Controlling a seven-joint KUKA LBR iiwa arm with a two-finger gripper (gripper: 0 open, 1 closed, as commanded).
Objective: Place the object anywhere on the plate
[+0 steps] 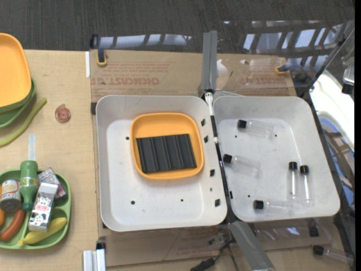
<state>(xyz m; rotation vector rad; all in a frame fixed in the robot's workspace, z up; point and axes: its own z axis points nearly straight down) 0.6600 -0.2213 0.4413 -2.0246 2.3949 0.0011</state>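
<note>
In the left bin (113,208): one orange plate (141,130), set toward the far side, bearing a dark ribbed slab (167,153) flat at its middle. In the right bin (321,205): five clear vials (256,129) with black caps, lying loose and apart from the plate; two lie side by side at right, one by the near rim. Left of the bins, on the bench (62,145): green tray (59,227) of toy food.
</note>
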